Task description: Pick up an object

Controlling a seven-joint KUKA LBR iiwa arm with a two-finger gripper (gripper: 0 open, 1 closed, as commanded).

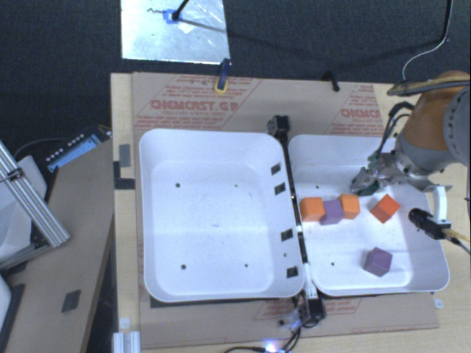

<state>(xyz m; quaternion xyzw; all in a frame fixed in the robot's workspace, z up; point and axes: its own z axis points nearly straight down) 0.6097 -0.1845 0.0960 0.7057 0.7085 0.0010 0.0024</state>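
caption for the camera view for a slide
KUKA arm's gripper hovers over the right bin, above three orange blocks and two purple blocks.

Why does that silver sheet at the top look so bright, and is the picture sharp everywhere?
In the camera view the silver sheet throws back glare from the lamps; the white bins are evenly lit, and the blocks cast only soft shadows; the gripper looks slightly blurred, while the blocks stay fairly crisp.
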